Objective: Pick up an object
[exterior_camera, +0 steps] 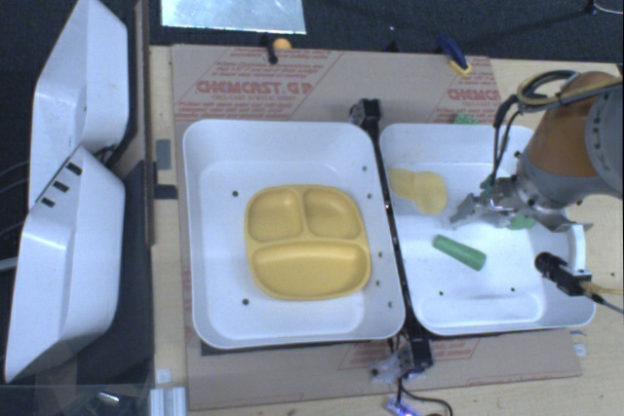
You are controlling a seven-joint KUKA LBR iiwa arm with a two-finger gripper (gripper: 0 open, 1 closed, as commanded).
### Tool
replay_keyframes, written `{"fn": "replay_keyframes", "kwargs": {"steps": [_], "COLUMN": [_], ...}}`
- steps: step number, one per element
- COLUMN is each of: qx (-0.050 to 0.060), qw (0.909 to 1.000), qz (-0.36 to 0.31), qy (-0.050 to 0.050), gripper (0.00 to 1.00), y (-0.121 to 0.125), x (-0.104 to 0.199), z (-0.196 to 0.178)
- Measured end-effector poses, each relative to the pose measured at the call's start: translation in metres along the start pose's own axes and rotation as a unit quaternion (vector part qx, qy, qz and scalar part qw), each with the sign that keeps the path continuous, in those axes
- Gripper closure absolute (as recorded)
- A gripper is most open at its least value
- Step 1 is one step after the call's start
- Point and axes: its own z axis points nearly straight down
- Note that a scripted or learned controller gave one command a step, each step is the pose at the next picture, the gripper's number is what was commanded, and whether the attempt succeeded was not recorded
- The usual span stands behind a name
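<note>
Grey and orange, the arm reaches over the right bin (561, 312), its gripper (480, 208) low near that bin's middle, fingers spread with nothing between them. It looks to be closing in for a grasp. One green cylinder (459, 251) lies just below the fingertips; one pale yellow scoop-shaped piece (421, 189) sits toward the bin's left wall. Next it must settle over one of them and close. One yellow divided plate (307, 242) fills the left bin (219, 312).
</note>
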Motion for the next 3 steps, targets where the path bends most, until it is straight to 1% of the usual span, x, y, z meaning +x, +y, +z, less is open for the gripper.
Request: {"fn": "replay_keyframes", "kwargs": {"steps": [1, 2, 3], "qx": [-0.001, -0.002, -0.003], "qw": [1.0000, 1.0000, 1.0000], "qz": [0.001, 0.001, 0.001], "qy": [-0.001, -0.002, -0.002], "gripper": [1.00, 1.00, 1.00], "y": [0.000, 0.006, 0.003], "x": [-0.002, -0.007, -0.008], "z": [-0.011, -0.056, -0.118]}}
